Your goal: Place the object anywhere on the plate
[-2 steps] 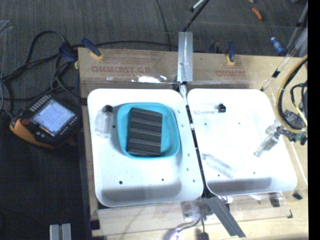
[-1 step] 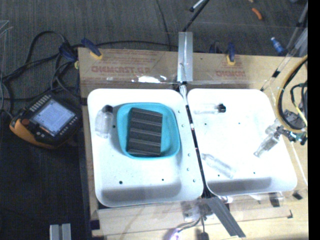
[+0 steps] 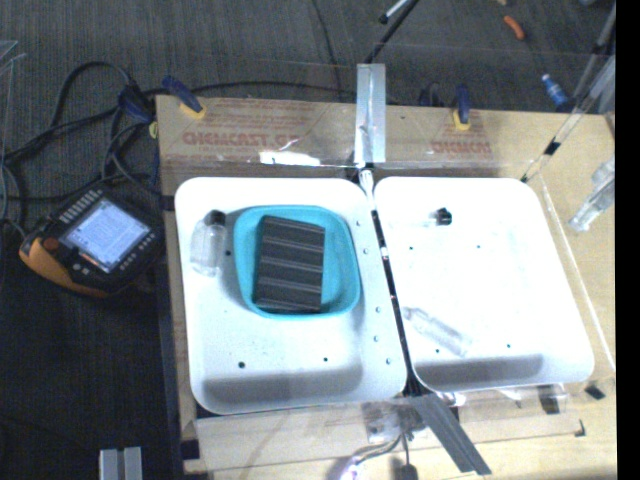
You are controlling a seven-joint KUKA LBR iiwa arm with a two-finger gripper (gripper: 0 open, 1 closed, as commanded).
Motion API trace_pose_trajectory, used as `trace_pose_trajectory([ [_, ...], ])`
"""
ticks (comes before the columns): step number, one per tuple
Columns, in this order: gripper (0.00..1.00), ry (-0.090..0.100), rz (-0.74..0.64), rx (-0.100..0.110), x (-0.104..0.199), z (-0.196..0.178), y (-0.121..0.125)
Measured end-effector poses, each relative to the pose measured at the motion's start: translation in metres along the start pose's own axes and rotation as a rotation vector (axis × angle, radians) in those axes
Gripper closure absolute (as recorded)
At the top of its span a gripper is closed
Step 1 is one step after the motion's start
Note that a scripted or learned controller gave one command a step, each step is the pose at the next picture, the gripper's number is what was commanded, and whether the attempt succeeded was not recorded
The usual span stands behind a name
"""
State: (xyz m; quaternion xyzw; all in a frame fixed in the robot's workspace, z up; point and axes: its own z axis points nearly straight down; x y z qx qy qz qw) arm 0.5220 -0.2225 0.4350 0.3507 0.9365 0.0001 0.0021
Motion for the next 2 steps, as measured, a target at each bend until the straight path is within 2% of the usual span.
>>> trace_pose_trajectory([
  [1,0.00,0.001,0.184,0.001,0.0274,0.0000,-0.0246],
  [2,0.00,0.001,0.184,0.001,0.0274,0.0000,-0.0245],
])
